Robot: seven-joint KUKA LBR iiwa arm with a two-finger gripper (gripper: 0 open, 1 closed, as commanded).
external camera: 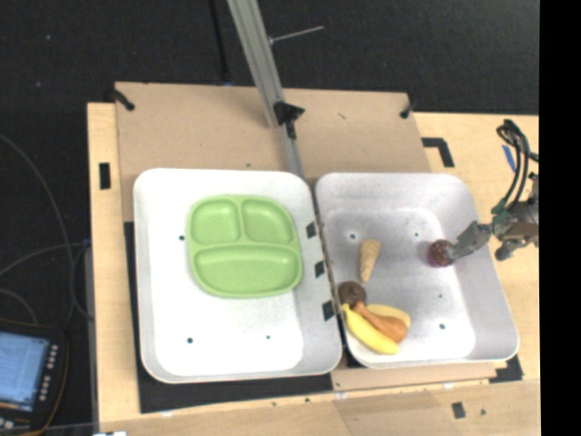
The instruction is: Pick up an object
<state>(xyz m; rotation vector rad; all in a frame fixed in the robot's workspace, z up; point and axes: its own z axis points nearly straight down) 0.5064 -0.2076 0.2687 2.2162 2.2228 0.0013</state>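
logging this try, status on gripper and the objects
Gripper at right bin's right side, beside small dark red object. Cone-shaped piece mid-bin; banana, orange piece, brown piece near front-left corner. Green divided plate in left bin.

You will find nothing readable here: no text, label, brand, number or sign can be made out on any surface. The one likely carrier of writing is the small screen device, far across the bench from the gripper, beyond both bins at the opposite lower corner of the view; its display glows blue, but whatever it shows is too small and blurred for you to read.
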